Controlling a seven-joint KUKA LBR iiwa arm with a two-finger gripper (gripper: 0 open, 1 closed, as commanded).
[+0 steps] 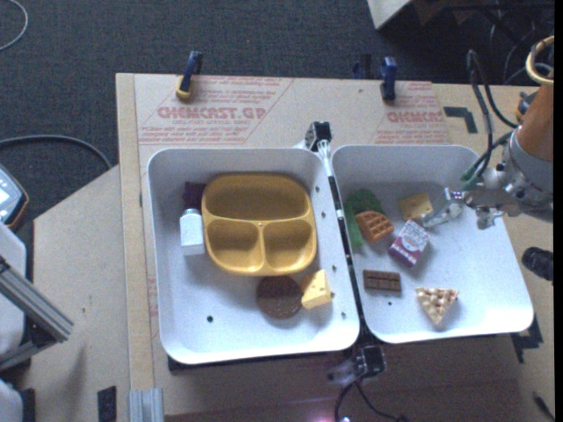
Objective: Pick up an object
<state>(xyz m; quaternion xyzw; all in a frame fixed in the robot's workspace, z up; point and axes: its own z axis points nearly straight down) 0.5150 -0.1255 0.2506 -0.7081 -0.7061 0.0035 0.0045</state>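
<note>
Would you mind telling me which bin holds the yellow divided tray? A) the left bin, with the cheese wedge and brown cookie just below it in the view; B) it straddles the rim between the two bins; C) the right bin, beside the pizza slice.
A: the yellow divided tray lies wholly in the left bin, with the brown cookie and cheese wedge just below it.

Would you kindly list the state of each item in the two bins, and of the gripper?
yellow divided plate: lying flat, compartments hold nothing
white bottle: beside the plate's left edge
brown cookie: flat, below the plate
cheese wedge: touching the cookie
waffle: resting on the green item
purple box: tilted
chocolate bar: flat
pizza slice: flat
yellow block: free, near the gripper
gripper: low over the right bin, holding nothing
</note>
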